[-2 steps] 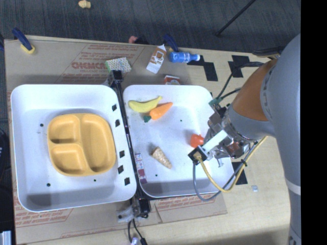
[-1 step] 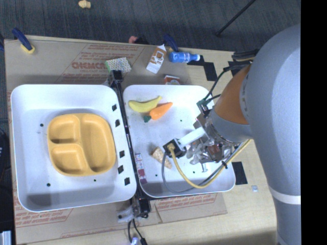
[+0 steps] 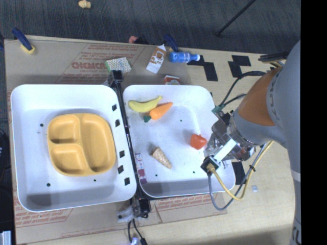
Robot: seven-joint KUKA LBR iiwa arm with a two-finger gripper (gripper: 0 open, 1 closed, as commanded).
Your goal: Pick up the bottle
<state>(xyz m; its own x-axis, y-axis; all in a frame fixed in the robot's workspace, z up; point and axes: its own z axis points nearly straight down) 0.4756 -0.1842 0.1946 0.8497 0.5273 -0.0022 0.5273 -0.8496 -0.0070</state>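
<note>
You have a tan tabletop [image 3: 265, 208] with two white bins on it, side by side. The left bin [image 3: 20, 137] and the right bin [image 3: 179, 180] meet along a black strip down the middle. Behind the bins, cardboard [image 3: 89, 60] with red print lies flat on the tabletop. On the far side you see the blue bottle [image 3: 183, 57] lying on its side, just beside a small white and brown carton [image 3: 156, 59]. A green patterned packet [image 3: 118, 64] sits near the left bin's back corner. Blue clamps [image 3: 23, 40] grip the tabletop's far edge. Black tape squares [image 3: 225, 68] mark the surface right of the bottle.
</note>
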